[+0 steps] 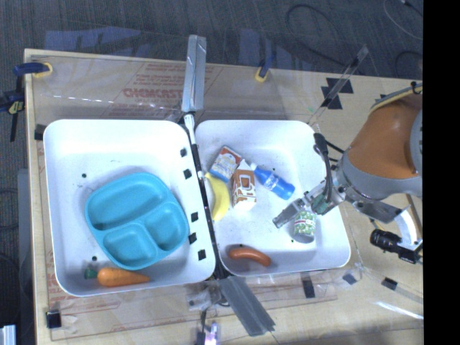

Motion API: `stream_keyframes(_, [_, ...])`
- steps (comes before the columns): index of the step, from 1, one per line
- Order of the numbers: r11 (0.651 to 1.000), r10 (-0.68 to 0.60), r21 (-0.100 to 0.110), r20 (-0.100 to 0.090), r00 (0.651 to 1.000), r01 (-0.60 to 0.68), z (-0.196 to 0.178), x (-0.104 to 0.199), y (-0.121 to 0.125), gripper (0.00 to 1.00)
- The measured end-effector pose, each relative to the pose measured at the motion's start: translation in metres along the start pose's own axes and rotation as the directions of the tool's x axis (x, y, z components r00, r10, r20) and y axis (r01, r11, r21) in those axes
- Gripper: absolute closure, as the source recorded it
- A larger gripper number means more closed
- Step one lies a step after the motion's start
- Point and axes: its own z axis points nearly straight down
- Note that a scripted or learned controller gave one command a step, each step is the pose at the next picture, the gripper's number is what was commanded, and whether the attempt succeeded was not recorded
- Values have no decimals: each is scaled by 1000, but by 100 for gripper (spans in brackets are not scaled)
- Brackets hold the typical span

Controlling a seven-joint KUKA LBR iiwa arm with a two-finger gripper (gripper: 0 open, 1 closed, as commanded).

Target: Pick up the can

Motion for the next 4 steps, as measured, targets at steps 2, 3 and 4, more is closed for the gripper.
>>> stream_keyframes(2, [1000,-29,0,-1,1000,29,58,-23,51,0])
stream_keyframes(3, [1000,-13,0,-1,1000,13,11,-29,62,0])
stream_keyframes(4, [1000,-28,2,-3,1000,28,42,1,-1,0])
